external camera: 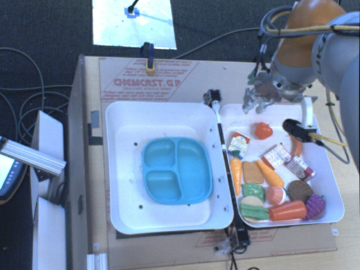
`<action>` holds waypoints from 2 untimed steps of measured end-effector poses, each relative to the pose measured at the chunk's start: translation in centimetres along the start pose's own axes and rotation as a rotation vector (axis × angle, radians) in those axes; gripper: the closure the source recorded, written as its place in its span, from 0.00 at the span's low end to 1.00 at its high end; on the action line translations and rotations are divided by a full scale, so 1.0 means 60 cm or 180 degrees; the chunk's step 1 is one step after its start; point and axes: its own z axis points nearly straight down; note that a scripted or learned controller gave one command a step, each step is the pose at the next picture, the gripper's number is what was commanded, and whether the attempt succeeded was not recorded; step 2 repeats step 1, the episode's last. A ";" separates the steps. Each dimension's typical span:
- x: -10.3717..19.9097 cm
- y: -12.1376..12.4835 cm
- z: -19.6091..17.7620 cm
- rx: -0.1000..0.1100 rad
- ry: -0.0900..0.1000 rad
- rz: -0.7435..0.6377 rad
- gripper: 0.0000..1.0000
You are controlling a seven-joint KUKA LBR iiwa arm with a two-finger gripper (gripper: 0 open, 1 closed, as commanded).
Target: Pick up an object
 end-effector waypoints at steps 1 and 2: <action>-0.039 -0.103 0.002 0.0014 -0.0005 0.0014 1.00; -0.039 -0.103 0.002 0.0014 -0.0005 0.0014 1.00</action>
